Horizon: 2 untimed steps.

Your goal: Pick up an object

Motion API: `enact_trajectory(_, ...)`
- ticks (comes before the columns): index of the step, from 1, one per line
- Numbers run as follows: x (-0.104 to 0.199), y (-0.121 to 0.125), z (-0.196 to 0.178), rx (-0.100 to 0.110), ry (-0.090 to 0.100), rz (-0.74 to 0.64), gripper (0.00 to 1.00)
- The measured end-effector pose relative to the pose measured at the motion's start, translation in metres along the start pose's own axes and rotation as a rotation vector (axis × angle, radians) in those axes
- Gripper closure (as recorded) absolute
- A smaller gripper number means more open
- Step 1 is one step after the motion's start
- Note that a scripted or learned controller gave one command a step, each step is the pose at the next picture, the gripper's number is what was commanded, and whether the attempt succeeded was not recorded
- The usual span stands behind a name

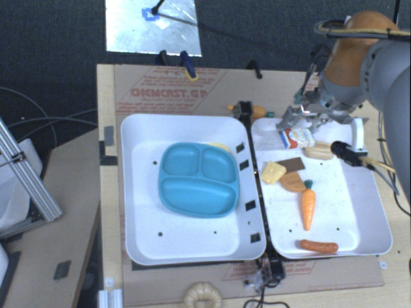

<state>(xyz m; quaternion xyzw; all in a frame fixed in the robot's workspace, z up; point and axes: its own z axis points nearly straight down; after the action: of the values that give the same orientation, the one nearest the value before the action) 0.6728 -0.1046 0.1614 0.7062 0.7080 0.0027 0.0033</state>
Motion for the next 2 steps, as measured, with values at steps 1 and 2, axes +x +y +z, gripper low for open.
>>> enact_trajectory(1, -0.0006, 0.0016, -0.0659, -0.001, 0.000, -0.003, 1.00)
enact_trajectory(2, -0.0003, 0.0025, -0.0637, 0.005, 0.000, -0.003, 1.00)
